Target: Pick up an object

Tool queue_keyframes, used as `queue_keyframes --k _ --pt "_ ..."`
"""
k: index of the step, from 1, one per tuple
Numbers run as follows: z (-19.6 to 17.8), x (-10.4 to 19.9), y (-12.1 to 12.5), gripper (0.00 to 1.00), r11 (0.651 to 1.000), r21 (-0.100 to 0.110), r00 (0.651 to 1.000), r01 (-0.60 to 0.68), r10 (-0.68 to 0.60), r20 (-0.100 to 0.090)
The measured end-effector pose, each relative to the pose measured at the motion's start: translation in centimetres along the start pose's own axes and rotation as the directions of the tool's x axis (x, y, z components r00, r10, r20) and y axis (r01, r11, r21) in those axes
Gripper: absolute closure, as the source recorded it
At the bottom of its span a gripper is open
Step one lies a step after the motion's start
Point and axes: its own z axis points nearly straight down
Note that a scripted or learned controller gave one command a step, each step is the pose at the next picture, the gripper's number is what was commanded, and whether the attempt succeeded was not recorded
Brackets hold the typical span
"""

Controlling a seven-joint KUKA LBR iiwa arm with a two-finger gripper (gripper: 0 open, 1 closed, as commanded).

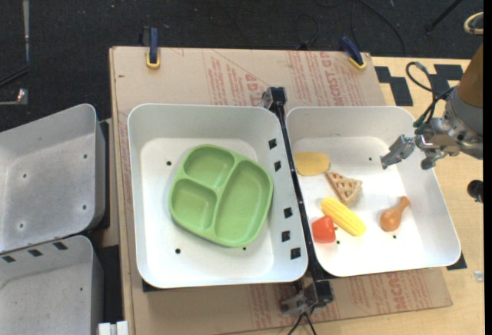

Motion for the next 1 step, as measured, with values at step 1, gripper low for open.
queue_keyframes --k 1 --pt "-0.85 0.09 0.31 0.0 1.0 -0.014 1.0 0.004 -0.004 0.003"
